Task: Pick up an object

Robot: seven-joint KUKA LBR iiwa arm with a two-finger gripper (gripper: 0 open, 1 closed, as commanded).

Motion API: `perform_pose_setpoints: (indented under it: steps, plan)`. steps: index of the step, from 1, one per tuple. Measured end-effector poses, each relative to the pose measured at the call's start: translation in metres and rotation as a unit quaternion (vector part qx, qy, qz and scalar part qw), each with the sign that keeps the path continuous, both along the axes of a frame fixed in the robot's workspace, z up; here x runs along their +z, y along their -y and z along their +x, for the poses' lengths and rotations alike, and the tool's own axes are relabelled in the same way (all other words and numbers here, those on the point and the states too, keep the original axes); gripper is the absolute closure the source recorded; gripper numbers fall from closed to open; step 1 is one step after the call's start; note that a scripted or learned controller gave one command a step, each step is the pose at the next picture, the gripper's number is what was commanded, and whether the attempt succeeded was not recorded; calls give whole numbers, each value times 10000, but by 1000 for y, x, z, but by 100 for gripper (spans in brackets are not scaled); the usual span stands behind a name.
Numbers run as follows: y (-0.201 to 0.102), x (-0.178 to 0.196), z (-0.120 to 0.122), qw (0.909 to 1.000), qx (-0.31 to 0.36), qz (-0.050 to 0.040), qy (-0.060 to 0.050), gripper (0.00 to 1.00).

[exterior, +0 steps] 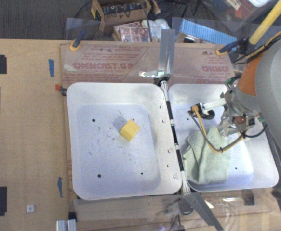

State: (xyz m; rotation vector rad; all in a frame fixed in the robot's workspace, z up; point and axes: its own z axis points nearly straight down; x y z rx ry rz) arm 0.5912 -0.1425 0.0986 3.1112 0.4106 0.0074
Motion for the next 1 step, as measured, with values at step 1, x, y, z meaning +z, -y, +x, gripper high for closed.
perform_pose_setpoints:
  steps: [1]
  plan:
    - [-29, 24, -20, 9995, -299, 27, -45, 100]
